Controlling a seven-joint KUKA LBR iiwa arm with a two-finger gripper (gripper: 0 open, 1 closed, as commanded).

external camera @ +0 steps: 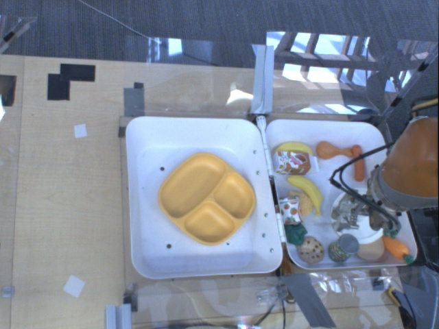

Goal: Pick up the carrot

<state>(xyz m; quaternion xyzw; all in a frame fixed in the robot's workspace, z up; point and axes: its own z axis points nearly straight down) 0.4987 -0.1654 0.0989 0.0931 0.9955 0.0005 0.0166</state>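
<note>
A: Where was the carrot [396,247]?
B: Right bin [322,127], about 4 o'clock corner, orange with a green end, touching the beige egg-shaped thing [371,250].
A: Gripper [353,214]?
B: Hovered just at the carrot's 10 o'clock, over a grey disc [347,243]. Couldn't tell its state, too cluttered.
A: Risk?
B: Carrot sat tight against the bin wall, so I'd guess a miss or a grab of the neighbour.

Pale wooden bench [62,204] with black patches [70,79], dark grey carpet [171,9] beyond, window glare on clear sheeting [322,53].
</note>
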